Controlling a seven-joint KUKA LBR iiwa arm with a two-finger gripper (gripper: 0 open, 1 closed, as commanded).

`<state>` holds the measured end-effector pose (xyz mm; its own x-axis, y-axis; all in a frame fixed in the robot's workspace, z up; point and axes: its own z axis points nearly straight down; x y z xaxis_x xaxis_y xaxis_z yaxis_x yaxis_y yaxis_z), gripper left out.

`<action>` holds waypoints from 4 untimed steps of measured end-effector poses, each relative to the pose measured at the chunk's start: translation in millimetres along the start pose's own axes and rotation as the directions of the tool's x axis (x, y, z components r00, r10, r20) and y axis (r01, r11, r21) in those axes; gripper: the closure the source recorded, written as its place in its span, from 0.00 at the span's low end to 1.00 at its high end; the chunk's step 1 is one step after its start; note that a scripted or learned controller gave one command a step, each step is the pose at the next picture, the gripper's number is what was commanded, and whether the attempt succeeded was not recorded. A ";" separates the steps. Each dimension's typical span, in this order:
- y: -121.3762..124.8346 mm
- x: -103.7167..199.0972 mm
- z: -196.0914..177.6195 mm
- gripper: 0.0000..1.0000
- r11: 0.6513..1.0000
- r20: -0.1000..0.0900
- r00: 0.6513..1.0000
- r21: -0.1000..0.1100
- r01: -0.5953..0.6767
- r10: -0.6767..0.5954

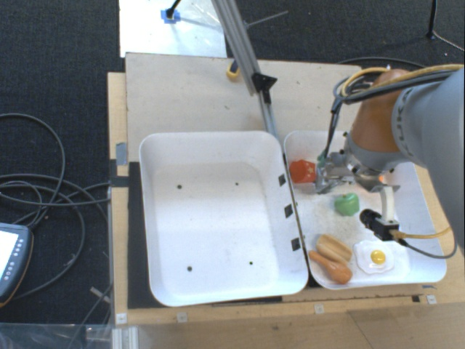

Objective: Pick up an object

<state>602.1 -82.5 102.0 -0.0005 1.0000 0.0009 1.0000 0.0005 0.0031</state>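
Gripper [328, 178] sits low in the right bin [429, 271], near that bin's left wall and toward its far end; we cannot tell how it is set, since the wrist covers much of it. We see a red block [302, 170] just beside it on the left, close to the wall between the two bins. A green lump [347, 204] lies just below the gripper, toward the middle of the bin floor. Near the front edge we find a bread roll [333, 248], an orange sausage [330, 266] touching it in front, and a fried egg [375, 257] beside them on the right. We see the left bin [156, 195] alongside, sharing the dividing wall.
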 end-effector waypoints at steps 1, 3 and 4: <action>-8.1 -3.3 -54.0 1.00 1.000 0.002 1.000 -0.003 -0.001 0.001; -0.1 3.4 -154.2 1.00 1.000 0.002 1.000 -0.005 0.005 -0.005; -12.0 48.0 -156.7 1.00 1.000 -0.001 1.000 0.002 0.009 -0.009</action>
<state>589.6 -34.7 258.7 -0.0098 1.0000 0.0015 1.0000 0.0098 0.0010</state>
